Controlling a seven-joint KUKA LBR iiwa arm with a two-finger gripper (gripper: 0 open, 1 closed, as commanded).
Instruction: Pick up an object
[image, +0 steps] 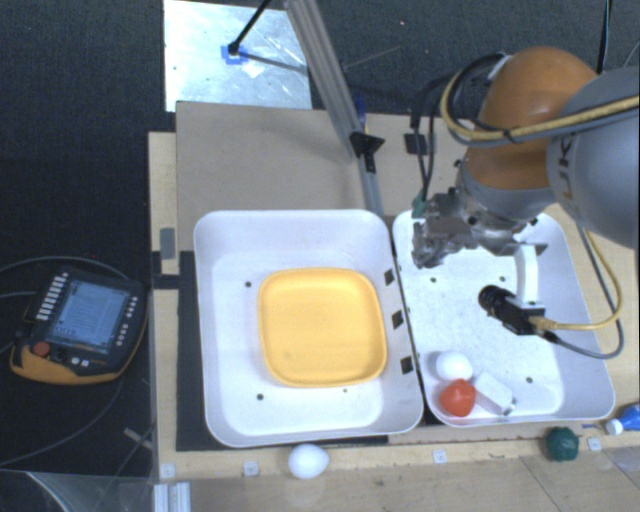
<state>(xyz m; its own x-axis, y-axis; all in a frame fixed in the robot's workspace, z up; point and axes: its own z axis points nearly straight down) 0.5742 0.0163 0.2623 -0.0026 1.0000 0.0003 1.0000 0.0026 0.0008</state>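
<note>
While the red ball (458, 398) lies at the right bin's (580, 300) near edge, touching a white ball (453, 366) and just beside a white block (494, 392), the gripper (432, 243) hangs over the far left corner, well apart; its finger state cannot be told. A yellow plate (322, 326) fills the left bin (225, 300).

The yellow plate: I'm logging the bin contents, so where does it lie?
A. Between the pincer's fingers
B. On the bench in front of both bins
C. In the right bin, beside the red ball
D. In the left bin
D: the yellow plate lies flat in the middle of the left bin, while the red ball sits in the right bin.
</note>
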